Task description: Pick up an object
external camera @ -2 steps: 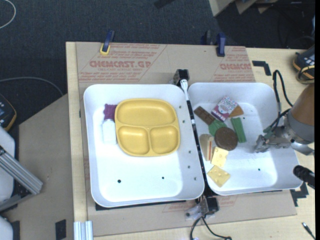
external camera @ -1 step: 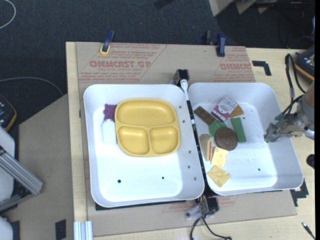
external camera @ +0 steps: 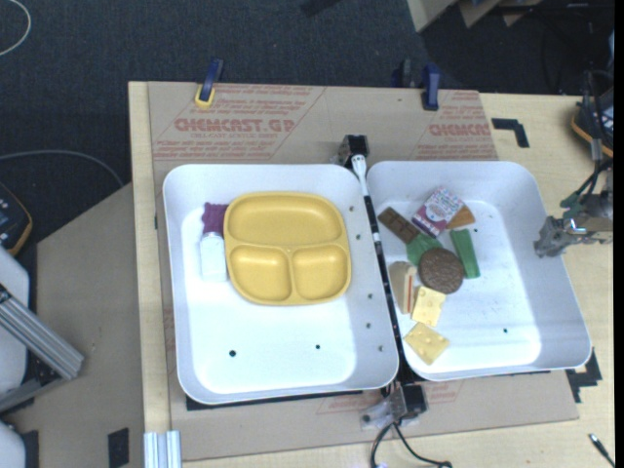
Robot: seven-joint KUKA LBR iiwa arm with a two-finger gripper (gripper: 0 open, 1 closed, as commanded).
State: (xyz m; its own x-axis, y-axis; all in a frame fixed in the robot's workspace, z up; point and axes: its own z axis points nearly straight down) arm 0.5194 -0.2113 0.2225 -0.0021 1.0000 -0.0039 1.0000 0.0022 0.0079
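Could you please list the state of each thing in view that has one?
Yellow tray: upright in the left bin, compartments bare.
Round brown cookie: lying on the green pieces.
Cheese slices: flat in the right bin.
Gripper: over the right bin's right rim.

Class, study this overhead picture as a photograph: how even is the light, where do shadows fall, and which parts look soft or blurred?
In the camera view, light is soft and even: the two white bins show no harsh glare. The yellow tray casts only faint shadows. The toy food pile looks slightly soft, its small print unreadable. The gripper at the right is blurry, and the dark floor lacks detail.
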